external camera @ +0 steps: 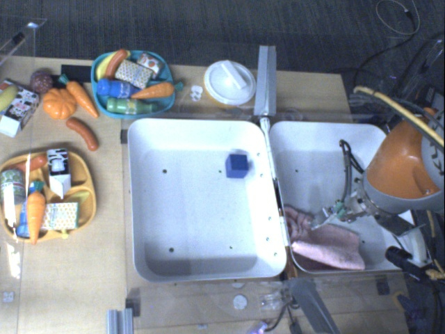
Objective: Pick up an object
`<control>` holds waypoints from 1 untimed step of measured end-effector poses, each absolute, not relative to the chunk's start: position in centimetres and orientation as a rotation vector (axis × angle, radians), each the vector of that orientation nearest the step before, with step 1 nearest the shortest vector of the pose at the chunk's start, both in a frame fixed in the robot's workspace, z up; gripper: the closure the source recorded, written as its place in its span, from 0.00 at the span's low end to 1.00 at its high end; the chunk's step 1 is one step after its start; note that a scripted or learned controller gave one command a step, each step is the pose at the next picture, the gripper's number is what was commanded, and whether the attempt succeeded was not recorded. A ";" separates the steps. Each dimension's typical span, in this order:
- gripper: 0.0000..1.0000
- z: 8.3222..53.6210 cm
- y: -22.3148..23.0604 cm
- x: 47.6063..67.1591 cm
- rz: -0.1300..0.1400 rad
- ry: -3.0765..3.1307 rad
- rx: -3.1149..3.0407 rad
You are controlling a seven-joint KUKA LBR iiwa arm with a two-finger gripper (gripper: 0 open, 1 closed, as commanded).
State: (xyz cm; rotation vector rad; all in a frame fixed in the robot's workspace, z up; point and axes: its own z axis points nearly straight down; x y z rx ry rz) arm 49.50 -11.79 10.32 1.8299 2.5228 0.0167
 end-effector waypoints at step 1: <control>0.00 10.3 -12.4 58.4 0.003 2.401 2.021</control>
